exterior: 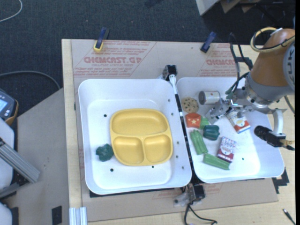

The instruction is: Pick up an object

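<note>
while fingers (219,110) hang released in rt bin (272,165), red block (193,120) just beside, untouched

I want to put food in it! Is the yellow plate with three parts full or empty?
Empty. All three compartments of the yellow plate show bare yellow; the green broccoli lies beside it on the bin floor.

A robotics lab: a board-covered counter (140,55) held by clamps (100,40), loose cables (28,74) on dark carpet (70,13).
</note>
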Tool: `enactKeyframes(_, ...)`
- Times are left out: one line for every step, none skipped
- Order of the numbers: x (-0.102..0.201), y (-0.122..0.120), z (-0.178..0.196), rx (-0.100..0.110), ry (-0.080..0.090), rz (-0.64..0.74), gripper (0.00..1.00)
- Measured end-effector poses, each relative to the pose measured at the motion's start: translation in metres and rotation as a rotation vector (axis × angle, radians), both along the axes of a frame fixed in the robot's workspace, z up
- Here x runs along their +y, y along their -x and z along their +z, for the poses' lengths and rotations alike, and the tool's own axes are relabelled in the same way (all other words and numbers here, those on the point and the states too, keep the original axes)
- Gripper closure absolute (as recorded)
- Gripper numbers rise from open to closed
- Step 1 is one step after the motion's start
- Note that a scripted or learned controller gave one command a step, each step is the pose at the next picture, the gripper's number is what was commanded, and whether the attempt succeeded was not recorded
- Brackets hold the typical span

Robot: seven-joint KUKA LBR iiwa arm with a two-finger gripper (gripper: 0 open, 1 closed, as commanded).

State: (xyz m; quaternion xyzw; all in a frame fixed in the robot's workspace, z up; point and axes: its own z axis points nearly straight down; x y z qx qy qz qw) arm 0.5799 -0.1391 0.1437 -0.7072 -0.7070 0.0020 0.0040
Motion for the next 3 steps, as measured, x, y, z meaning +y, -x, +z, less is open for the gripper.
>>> enactKeyframes(0.001,0.001,-0.054,-0.001,0.000,0.000,0.00)
enactKeyframes(0.000,0.000,-0.039,-0.009,0.003,-0.001,1.00)
enactKeyframes(0.007,0.003,0.009,-0.015,0.005,0.001,1.00)
